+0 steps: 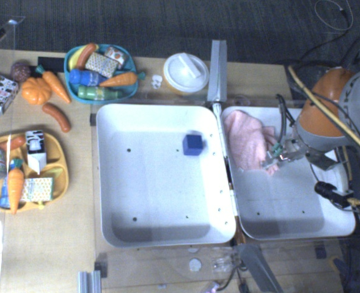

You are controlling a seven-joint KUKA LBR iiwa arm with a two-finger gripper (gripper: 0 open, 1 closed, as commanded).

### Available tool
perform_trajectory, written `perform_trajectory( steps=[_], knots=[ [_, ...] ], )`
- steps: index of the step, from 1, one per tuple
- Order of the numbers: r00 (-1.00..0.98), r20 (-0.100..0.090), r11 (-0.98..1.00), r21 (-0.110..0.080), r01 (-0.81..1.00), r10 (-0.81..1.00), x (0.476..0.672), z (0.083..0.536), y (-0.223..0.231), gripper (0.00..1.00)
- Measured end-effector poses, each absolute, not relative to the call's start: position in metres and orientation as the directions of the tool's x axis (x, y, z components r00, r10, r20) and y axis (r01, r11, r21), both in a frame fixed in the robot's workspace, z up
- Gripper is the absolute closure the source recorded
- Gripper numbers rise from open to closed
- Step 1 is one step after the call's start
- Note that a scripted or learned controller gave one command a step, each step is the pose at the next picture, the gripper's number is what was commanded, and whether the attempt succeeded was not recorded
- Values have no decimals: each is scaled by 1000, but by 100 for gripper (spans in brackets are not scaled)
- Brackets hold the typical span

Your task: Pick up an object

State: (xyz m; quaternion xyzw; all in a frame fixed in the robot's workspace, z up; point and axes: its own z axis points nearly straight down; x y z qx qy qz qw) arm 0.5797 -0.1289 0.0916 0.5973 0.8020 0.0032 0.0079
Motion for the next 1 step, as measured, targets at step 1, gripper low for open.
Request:
perform_trajectory(
  steps=[1],
  knots=[
    [-259,-1,259,5,966,966,599,186,-61,100]
  ],
)
